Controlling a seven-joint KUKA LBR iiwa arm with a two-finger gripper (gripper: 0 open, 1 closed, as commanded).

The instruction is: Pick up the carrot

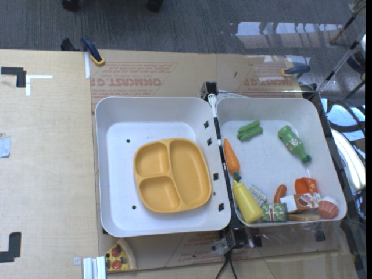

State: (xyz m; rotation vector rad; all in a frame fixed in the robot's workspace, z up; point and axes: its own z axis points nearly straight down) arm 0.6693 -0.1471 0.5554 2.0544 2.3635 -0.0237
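The carrot [231, 156] is a small orange toy lying along the left wall of the right bin [318, 129], its narrow end pointing away from me. Just below it lies a yellow bottle [246, 201], close to the carrot's thick end.
The left bin [110, 156] holds a yellow divided plate [172, 174]. The right bin also holds green beans [250, 130], a green bottle [293, 143], a red sausage [280, 193] and several small packets and toy foods [305, 202] in its near right corner. A toy pizza slice [118, 258] lies on the bench below the left bin.
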